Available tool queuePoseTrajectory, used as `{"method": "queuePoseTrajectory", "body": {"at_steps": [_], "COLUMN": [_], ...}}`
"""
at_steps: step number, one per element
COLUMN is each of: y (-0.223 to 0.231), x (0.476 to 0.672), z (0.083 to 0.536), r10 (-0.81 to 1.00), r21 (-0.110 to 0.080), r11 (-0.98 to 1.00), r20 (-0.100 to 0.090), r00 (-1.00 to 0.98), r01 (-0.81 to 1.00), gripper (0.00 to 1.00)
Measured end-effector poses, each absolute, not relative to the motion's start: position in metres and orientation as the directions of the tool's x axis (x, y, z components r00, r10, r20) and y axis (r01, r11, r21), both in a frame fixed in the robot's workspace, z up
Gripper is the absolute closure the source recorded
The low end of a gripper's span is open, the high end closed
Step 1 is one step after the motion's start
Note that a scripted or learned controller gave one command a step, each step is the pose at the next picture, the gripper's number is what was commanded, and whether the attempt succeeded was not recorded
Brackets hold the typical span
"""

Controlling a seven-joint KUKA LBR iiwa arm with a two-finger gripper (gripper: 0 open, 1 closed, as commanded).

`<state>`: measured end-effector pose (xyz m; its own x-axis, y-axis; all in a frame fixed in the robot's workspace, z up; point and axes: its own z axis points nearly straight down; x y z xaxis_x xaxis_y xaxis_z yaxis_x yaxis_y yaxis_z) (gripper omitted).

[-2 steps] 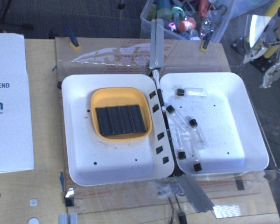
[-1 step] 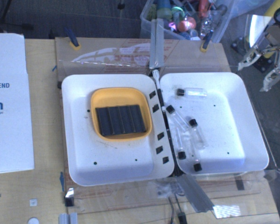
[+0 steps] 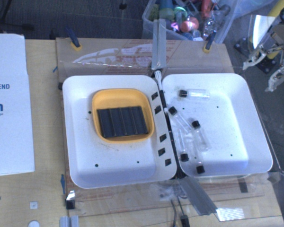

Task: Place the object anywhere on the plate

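Your yellow plate (image 3: 98,100) sits mid-left bin (image 3: 75,164); clear vials (image 3: 194,135) crowd the right bin's (image 3: 241,126) left edge; hand state untellable.

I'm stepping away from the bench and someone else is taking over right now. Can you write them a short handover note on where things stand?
Gripper: at the far right edge of the view, outside the bins, away from every object; whether it is open or shut can't be made out.
Plate: yellow, in the left bin, already carrying a dark ridged block.
Right bin: several clear vials with black caps, lying loose on the floor.
Done: nothing visibly in transit.
Left: pick one vial from the right bin and set it anywhere on the plate.
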<state>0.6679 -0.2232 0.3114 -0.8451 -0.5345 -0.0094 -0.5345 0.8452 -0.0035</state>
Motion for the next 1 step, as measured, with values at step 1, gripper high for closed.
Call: {"method": "queuePoseTrajectory", "body": {"at_steps": [1], "y": [-0.2209], "x": [0.6688], "z": [0.3333], "r10": [-0.701], "r21": [-0.007], "r11": [0.713], "r20": [-0.009], "r00": [-0.713], "r01": [-0.701], "gripper": [0.0]}}
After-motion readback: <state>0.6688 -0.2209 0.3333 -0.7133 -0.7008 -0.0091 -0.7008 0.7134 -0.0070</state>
